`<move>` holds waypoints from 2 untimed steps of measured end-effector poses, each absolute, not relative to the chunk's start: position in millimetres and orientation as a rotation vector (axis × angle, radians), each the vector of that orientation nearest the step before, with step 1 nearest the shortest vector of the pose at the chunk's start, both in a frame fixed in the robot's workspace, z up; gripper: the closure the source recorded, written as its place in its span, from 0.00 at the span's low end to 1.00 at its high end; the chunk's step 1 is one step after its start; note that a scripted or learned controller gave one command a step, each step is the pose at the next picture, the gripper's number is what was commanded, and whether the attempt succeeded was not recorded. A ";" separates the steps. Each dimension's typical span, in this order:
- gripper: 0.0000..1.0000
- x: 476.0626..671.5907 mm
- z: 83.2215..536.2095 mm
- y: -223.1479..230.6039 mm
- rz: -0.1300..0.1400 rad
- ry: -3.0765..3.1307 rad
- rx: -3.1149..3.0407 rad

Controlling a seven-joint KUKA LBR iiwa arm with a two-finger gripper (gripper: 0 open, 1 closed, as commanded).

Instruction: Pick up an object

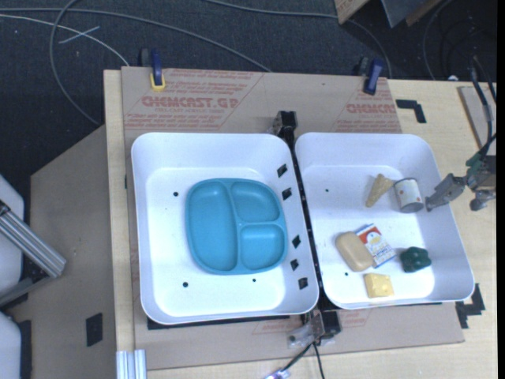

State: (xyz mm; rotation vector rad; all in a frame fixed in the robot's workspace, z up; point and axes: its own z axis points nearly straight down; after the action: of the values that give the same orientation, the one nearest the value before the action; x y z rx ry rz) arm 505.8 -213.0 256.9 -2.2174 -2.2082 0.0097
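Objects lie in the right bin (347, 144), untouched; the grey cup (407, 195) is nearest my gripper (461, 193), which reaches over the right rim with fingers spread. On the wooden bench (118, 212), the left bin (146, 235) carries a blue plate (236, 225).

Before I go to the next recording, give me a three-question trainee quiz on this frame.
1. True or false: the blue divided plate lies in the left bin.
2. Multiple choice. Which item in the right bin sits nearest the gripper? A) yellow cheese wedge B) small metal can C) dark green toy
3. Fill in: the red, white and blue carton lies against the tan ______.

Key: 1 true. 2 B; the can lies on its side close to the gripper at the bin's right rim. 3 bread roll.
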 end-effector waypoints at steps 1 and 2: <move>0.00 508.3 263.4 -212.2 0.000 -2.221 -2.221; 0.00 517.5 211.7 -215.3 0.003 -2.217 -2.217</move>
State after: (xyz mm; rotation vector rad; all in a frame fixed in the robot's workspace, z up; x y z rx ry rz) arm 517.5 -215.3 211.7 -2.2171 -2.2173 0.0027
